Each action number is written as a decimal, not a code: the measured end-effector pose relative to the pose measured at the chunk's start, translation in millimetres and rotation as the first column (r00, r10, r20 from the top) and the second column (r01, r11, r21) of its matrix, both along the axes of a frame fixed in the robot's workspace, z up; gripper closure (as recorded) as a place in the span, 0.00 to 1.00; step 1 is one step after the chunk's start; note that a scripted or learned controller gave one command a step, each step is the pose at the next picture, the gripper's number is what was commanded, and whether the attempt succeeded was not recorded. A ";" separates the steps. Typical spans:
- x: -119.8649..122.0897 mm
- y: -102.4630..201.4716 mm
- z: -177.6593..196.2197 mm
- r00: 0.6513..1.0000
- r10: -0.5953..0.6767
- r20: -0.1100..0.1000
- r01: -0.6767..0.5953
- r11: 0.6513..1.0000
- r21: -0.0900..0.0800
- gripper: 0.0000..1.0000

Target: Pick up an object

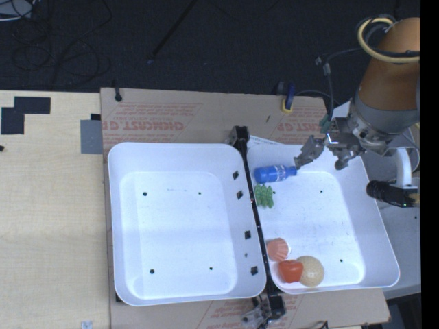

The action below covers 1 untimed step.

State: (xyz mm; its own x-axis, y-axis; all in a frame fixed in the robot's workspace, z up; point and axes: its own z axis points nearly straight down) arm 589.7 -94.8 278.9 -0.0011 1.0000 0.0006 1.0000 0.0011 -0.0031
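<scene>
Gripper: the gripper (306,153) hangs above the far edge of the right bin (357,214); I cannot tell its state.
Nearest object: a blue bottle (274,174) lies on its side just beside the gripper, near the divider.
Other objects: a small green piece (264,196) below the bottle; a pink ball (277,249), a red ball (291,271) and a pale ball (311,270) in the near corner.
Left bin (175,225): white, beside the right one.
Risk: I think the round bottle may roll or slip away, because it lies close to the wall.

arm (392,53): cut off at right edge | green item (264,196): too small to identify
</scene>
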 end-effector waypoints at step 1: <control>-84.2 -53.0 -94.3 1.000 -0.008 -0.012 0.008 1.000 0.002 0.00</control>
State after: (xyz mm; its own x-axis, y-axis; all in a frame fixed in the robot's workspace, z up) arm 505.5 -147.9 184.6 0.0073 1.0000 0.0026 0.9999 -0.0073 -0.0151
